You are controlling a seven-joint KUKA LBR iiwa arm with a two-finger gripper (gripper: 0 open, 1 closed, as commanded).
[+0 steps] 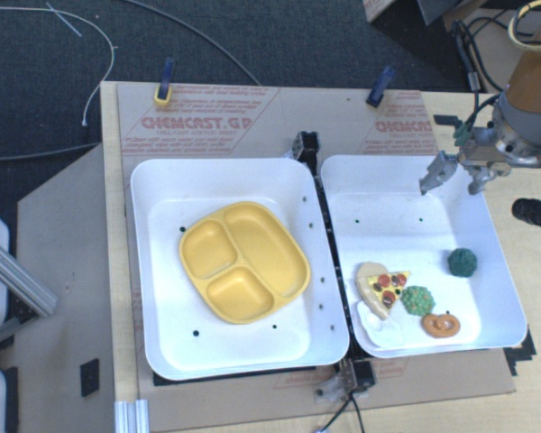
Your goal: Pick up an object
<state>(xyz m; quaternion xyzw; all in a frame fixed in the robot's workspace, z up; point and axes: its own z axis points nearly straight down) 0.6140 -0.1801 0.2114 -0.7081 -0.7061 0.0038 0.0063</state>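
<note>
Overhead, the gripper (457, 179) hangs with jaws spread and nothing between them above the right bin (406, 188). Nearest, the green ball (462, 262) lies near that bin's right wall; descend straight, centred over it.

The arm (529, 97) is showing an orange band above a grey wrist; its claw (458, 179) is carrying two grey metal fingers.

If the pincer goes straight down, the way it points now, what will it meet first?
Most likely the bare white floor of the right bin, near its far wall. The pincer hangs open there; the green ball and other toys lie nearer the camera. Depth is uncertain.
</note>
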